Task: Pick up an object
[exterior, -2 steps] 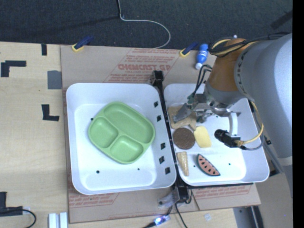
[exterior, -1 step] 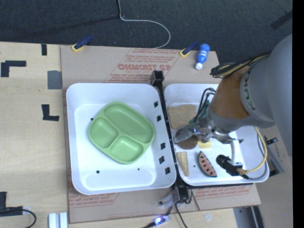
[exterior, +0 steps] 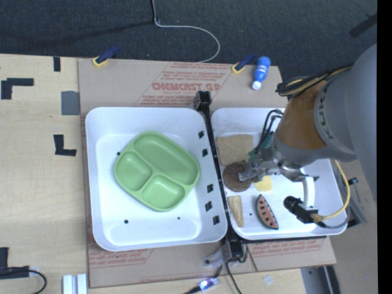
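Note:
In the right bin (exterior: 324, 228) lie a tan bread slice (exterior: 234, 147), a brown round cookie (exterior: 234, 177), a small yellow piece (exterior: 264, 182), a tan wedge (exterior: 236, 209) and a watermelon slice (exterior: 267, 212). My gripper (exterior: 253, 171) reaches down from the right over the cookie's right edge, beside the yellow piece. Its fingers sit low in the bin. The arm's body hides part of the bin's right half.
The left bin (exterior: 104, 127) holds a green divided plate (exterior: 157, 170). A black clip (exterior: 202, 100) joins the bins at the back. A blue and white bottle (exterior: 260, 72) lies on the cardboard behind the right bin. A black cable (exterior: 184, 26) runs across the dark back.

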You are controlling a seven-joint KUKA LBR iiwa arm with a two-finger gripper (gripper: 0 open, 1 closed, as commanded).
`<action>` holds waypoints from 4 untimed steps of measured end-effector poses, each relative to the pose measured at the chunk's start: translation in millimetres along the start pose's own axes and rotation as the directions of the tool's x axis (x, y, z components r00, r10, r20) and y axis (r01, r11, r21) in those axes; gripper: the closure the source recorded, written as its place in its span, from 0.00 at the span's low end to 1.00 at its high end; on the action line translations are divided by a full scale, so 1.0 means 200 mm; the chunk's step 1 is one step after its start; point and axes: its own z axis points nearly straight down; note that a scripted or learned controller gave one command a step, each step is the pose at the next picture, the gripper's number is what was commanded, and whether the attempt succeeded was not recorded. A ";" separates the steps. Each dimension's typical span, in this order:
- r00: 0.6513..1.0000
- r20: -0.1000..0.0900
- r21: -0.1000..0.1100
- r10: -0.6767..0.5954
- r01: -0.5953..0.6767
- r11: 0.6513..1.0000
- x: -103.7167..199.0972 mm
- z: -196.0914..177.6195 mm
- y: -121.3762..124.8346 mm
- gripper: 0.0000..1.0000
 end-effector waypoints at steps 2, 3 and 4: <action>1.000 -0.009 0.009 -0.006 0.006 1.000 0.03 -0.03 -0.01 1.00; 1.000 -0.009 0.010 -0.006 0.006 1.000 0.03 -0.03 -0.01 0.00; 1.000 -0.009 0.012 -0.007 0.007 1.000 0.03 -0.08 -0.01 1.00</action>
